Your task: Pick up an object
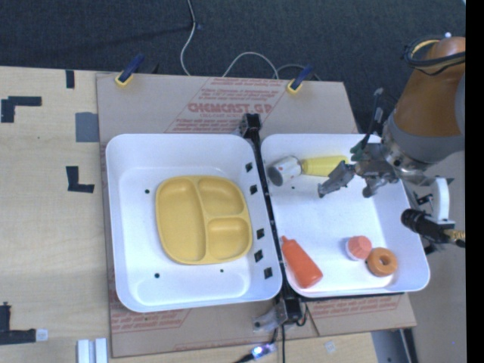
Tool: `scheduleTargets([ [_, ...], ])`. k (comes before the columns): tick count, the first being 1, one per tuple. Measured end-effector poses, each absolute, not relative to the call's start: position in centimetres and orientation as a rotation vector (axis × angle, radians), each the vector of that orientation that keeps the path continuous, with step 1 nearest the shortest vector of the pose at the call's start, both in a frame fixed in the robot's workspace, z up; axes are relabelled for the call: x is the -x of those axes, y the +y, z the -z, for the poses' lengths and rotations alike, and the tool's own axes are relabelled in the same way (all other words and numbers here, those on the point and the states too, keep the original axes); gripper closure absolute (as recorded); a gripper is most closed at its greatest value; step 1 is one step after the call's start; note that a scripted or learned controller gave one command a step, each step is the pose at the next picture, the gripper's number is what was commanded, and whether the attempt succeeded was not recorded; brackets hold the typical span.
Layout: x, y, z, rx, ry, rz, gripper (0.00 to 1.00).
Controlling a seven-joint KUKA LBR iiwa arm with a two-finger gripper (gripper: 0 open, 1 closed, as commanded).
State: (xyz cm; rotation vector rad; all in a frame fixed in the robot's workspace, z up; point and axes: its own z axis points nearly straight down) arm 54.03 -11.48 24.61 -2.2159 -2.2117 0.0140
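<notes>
Gripper (352, 178) over right bin (333, 278), jaws spread, nothing between them. Yellow tool (302, 166) (grey-capped) just left of gripper. Orange bottle (301, 263), pink piece (358, 246), donut (382, 262) well below gripper.

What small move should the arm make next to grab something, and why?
Probably ease the gripper left and down toward the yellow cylinder with a grey cap. It lies flat in the right white bin, nearest the open fingers, which hold nothing, while the orange bottle and small donut sit farther off.
</notes>
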Motion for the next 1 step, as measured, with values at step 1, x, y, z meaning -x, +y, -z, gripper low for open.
scheduleTargets([
  [1, -54.26, -11.46, -25.24, 2.219, -2.222, -0.002, 0.00],
])
